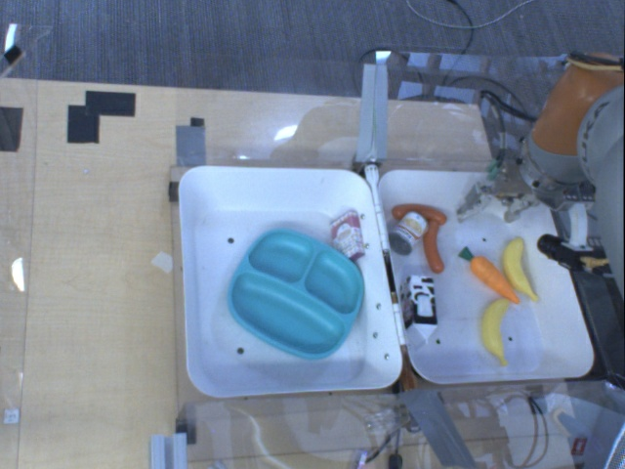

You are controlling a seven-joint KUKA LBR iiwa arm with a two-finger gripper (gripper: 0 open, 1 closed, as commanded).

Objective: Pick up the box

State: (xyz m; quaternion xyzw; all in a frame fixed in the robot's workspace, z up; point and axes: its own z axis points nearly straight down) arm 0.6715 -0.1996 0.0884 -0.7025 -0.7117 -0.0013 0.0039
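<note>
A small black and white box lies in the right bin, against its left wall near the front. My gripper hangs over the back of the same bin, well to the right of and behind the box. Its fingers are spread, so it is open, with nothing between them. The grey arm with its orange band comes in from the upper right.
The right bin also holds an orange sausage, a small can, a carrot and two bananas. In the left bin sit a blue divided plate and a red and white packet.
</note>
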